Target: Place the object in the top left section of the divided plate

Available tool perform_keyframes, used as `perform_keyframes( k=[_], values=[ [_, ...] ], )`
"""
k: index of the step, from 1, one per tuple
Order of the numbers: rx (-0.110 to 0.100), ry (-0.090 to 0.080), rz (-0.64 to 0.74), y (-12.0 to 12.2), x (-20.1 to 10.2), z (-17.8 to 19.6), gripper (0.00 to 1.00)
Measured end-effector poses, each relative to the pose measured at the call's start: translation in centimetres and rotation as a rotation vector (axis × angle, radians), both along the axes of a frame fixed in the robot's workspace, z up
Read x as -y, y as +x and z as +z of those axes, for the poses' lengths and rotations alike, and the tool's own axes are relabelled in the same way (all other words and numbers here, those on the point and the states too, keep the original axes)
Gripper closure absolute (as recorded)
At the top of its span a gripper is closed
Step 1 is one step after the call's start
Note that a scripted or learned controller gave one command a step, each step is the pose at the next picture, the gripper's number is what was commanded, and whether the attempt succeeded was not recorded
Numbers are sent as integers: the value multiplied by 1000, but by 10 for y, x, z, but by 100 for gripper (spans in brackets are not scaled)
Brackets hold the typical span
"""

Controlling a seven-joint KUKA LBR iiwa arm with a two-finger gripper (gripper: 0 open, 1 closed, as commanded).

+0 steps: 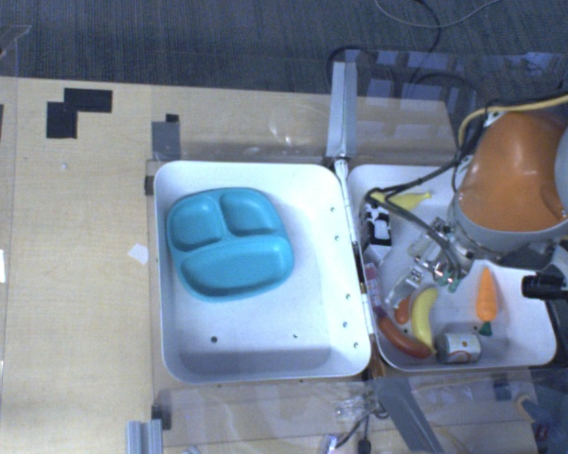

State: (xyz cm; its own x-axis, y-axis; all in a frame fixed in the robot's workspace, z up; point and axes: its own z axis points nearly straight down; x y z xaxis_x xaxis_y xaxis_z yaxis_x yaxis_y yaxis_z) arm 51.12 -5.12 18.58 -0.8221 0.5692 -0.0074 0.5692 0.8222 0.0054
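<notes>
- You are looking down on a pale wooden surface [66, 282] that carries two shallow white bins side by side.
- The left bin [265, 348] holds a blue divided plate [229, 242], which lies flat in the far-left part of that bin. Its two small sections sit on the far side and its one large section on the near side.
- The plate's top left section [196, 223] has nothing in it.
- The right bin [525, 343] lies just right of the plate's bin, with a metal divider between the two.
- The grey arm with its orange band [511, 173] reaches over the right bin, well to the right of the plate.
- The claw [426, 268] hangs low over the right bin; you cannot tell from here whether it is clenched or released.
- A yellow banana [423, 315] lies just below the claw, right of the plate.
- Beside the banana lie a red sausage-like piece [402, 340], a grey can [459, 346] and an orange carrot [488, 296].
</notes>
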Motion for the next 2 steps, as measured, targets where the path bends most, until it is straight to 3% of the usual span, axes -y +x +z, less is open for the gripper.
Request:
perform_keyframes(
  k=[1, 2],
  values=[
    [0, -1, 207, 28, -30, 0, 0],
    [-3, 0, 246, 14, -124, -1, 0]
  ],
)
